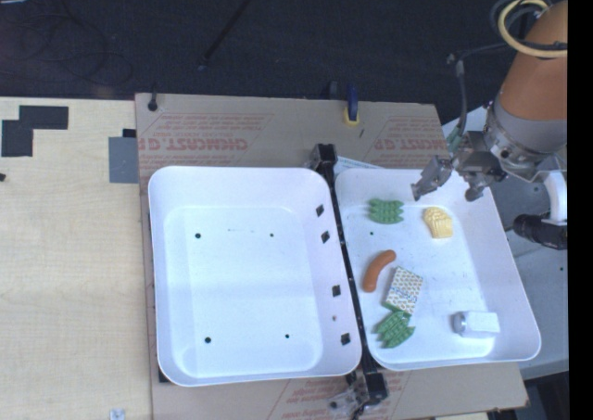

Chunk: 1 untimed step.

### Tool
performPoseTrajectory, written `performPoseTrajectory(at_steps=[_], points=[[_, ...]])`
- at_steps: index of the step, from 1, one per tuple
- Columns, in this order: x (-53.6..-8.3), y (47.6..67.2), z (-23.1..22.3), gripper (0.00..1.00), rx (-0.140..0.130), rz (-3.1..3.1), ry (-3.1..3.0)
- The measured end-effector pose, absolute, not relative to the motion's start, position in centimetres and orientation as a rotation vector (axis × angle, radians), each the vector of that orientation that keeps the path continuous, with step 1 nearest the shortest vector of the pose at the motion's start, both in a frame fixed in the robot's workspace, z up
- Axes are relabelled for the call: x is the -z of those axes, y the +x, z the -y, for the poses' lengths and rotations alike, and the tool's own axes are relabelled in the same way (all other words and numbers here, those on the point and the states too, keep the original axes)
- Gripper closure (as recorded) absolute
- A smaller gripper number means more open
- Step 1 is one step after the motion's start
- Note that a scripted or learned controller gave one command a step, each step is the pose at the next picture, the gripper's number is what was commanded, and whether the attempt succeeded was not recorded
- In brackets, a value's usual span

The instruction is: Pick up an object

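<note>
I hang with my two-finger gripper (pixel 451 182) above the far edge of the right-hand shallow white bin (pixel 505 265), jaws spread and released, nothing between them. This looks like the approach step; no pick has been made. Nearest me lies the small yellow ridged block (pixel 438 222), just below my fingers, with the green knobbly piece (pixel 385 212) beside it. I judge the next move calls for lowering straight over the yellow block and closing squarely across it.

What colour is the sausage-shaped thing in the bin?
The sausage is orange-brown, seen in the camera view.
</note>
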<state>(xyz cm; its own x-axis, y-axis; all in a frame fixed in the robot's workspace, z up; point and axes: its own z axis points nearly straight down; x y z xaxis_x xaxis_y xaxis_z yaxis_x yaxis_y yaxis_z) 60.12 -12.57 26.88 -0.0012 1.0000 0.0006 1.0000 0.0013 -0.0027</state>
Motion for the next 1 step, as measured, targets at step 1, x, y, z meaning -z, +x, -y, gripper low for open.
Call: performPoseTrajectory(at_steps=[1], points=[[-27.85,60.13,12.6,1.0,-0.003,2.222,-2.217]])
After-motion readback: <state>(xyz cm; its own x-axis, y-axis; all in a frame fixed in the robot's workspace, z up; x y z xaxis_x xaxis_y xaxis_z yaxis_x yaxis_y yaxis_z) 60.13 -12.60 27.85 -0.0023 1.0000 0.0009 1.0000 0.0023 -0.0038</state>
